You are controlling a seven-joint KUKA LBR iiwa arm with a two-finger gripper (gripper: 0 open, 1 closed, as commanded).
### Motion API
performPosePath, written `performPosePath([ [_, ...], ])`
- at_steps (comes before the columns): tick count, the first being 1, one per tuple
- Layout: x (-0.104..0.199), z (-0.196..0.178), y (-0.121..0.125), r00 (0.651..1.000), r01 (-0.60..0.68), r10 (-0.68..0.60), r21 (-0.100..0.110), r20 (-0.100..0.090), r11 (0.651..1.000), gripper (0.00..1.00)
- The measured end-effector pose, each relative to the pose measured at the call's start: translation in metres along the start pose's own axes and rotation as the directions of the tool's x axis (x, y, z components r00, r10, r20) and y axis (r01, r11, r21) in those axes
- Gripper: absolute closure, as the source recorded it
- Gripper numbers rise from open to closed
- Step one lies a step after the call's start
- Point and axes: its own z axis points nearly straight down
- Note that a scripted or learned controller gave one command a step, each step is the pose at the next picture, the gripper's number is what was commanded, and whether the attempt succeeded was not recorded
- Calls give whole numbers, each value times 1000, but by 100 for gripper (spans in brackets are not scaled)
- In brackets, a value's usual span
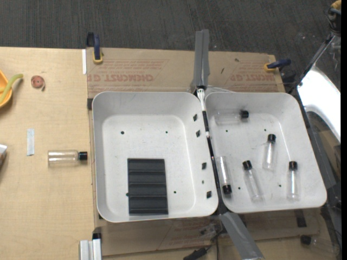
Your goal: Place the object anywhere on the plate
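Judging by the layout, the task is taken as not yet begun: nothing is seen lying on the black ridged rectangular plate (147,187), which sits flat near the front wall of the left shallow white bin (108,104). The objects to be moved are taken to be the clear glass vials with black caps, all lying in the right shallow white bin (295,104). One vial (232,116) is seen near the back. One (269,151) is seen mid-bin and two (251,180) (293,180) toward the front. One (223,172) is pressed along the left wall. Which vial is meant cannot be told. Pick, carry across the divide and release are all judged as left to do. Whether the claw is spread or pressed together cannot be told.

A light wooden surface (49,199) is seen under both bins, with a brown printed cardboard sheet (162,69) held at the back by blue clamps (93,41). Another clear capped vial (65,156) is seen lying on its side left of the bins, well apart from the plate. A small reddish disc (37,81) and an orange-yellow item (4,88) are noted at the far left. Dark grey carpeted floor (162,10) is seen behind.
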Motion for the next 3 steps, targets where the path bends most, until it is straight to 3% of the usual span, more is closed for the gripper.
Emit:
performPosePath([
  [1,-38,0,21,1000,-4,4,1,0,1000,0],
  [2,-115,0,-3,1000,-6,6,1,1,1000,0],
  [3,1,0,-51,1000,-5,5,0,0,1000,0],
])
